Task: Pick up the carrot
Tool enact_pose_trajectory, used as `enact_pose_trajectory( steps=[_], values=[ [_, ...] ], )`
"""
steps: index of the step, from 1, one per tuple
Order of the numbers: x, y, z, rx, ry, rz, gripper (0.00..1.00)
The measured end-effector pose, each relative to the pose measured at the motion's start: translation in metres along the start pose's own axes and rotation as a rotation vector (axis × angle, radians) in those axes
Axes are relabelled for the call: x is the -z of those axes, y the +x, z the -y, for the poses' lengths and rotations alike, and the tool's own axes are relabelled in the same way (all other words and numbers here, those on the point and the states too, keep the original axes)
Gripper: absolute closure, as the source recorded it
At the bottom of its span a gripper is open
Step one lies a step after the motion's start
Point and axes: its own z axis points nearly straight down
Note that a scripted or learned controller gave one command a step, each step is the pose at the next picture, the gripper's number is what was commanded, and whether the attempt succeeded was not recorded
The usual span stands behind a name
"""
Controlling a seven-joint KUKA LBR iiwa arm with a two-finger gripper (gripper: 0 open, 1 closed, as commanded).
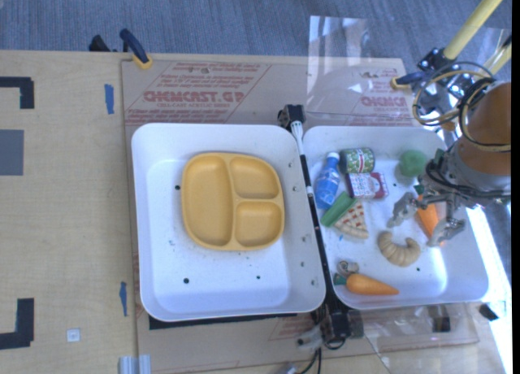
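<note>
Bench with yellow plate (231, 200) in left bin (154, 275), carrot (371, 284) in right bin (467, 283).

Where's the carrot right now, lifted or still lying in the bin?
Still lying in the bin. The carrot rests flat near the right bin's front edge, well apart from the gripper.

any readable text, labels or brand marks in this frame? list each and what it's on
Red print on the cardboard sheet behind the left bin: mirrored, looks like "CHEMCAST GP", uncertain.
Red print on the cardboard behind the right bin: mirrored, too blurred to read.
Green can label: too small to read.
Red packet: too small to read.
Blue bottle label: unreadable.
</note>
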Motion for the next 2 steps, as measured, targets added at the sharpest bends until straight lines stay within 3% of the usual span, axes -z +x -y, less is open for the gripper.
enact_pose_trajectory(
  steps=[1, 2],
  values=[
    [0.0134, -0.0011, 0.0033, -0.001, 0.011, 0.001, 1.0],
    [0.0126, -0.0021, 0.0026, -0.001, 0.009, 0.003, 0.0]
  ],
)
